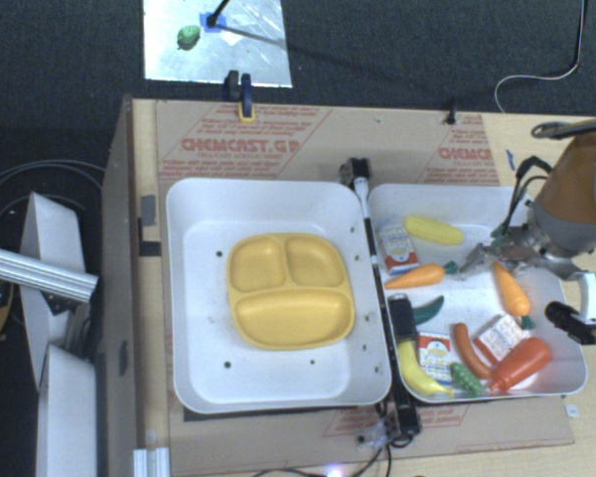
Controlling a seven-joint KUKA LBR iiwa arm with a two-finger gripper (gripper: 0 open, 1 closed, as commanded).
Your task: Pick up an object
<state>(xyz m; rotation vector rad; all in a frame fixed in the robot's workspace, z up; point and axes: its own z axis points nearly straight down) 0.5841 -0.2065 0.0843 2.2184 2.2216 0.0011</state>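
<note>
A yellow plastic plate with three compartments (pixel 289 291) is lying in the middle of the left shallow white bin (pixel 204 356), with nothing else around it. The danger is sitting further right. In the right shallow white bin (pixel 574 371), the toy foods are crowding together: a small red-and-white carton (pixel 398 246) is resting beside a yellow corn-shaped piece (pixel 434 231), a long orange carrot (pixel 414 276) is lying just below them, and a dark green pepper shape (pixel 427 309) is lying under that. Lower down, a yellow banana (pixel 415 367), a second carton (pixel 435 352), a green pea pod (pixel 465 380), a reddish sausage (pixel 469 348) and a red-orange bottle-like piece (pixel 521 363) are touching or nearly touching one another.

The grey gripper (pixel 482 254) is hanging over the bin's upper middle, near the long carrot's tip and the short orange carrot (pixel 512 289); whether its claw is apart or together I cannot tell, as the tips are blurring into the bin floor. Nothing is visibly sitting between them.

The likely trouble: the rounded, smooth carrots are apt to roll or squirt sideways if pinched off-centre, and a descent between the two carrots could be closing on bare floor. Reaching lower risks nudging the packed cluster or catching two pieces at once.
</note>
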